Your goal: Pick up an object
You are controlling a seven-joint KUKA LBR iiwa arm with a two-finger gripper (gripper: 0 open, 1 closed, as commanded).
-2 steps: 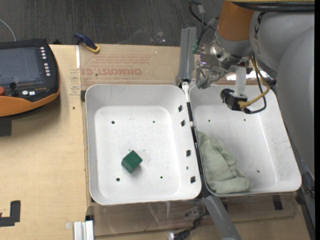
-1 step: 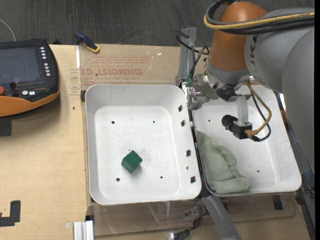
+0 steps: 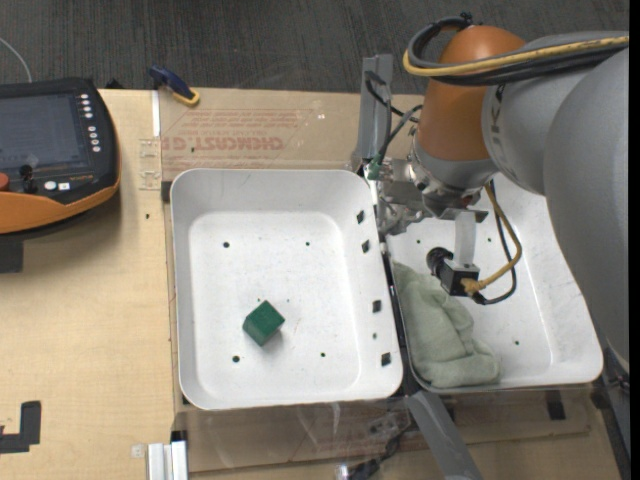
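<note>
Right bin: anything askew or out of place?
Only the pale green cloth: it is crumpled in a heap against the left wall and near corner of the right bin, not lying flat. Nothing looks spilled or damaged.

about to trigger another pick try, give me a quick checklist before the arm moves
1. Green cube lies loose in the left bin, apart from its walls: ok.
2. Pale cloth is reachable in the right bin: cannot tell; it is bunched against the near-left corner.
3. Arm above something pickable: not ok; its wrist hangs over the right bin's far-left part, beyond the cloth.
4. Anything already held: cannot tell; the wrist hides it.
5. Pendant lies outside both bins: ok.
</note>
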